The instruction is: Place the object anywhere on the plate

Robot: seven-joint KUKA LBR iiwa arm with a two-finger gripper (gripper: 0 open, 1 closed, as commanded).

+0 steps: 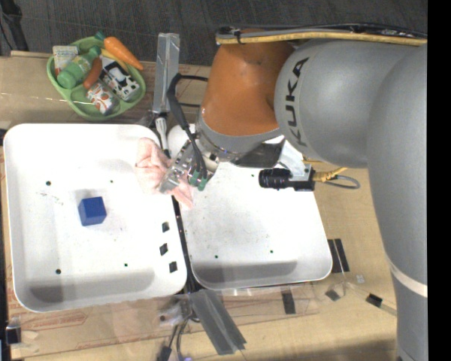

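Observation:
A blue cube (92, 210) lies on the floor of the left bin (30, 277), left of its middle. A pale pink, crumpled-looking thing (152, 165) sits at the left bin's upper right corner and reaches over the divider between the bins. My gripper (183, 174) hangs right at the pink thing's right edge, over the divider; the pink thing shows on both sides of it. The orange-banded wrist hides what lies behind the gripper. The cube is far to the gripper's left and apart from it.
A green bowl (64, 89) with toy food, a carrot among it, stands on the bench beyond the left bin. The right bin (255, 232) lies under the arm. Small black marks (164, 248) dot the left bin's right wall.

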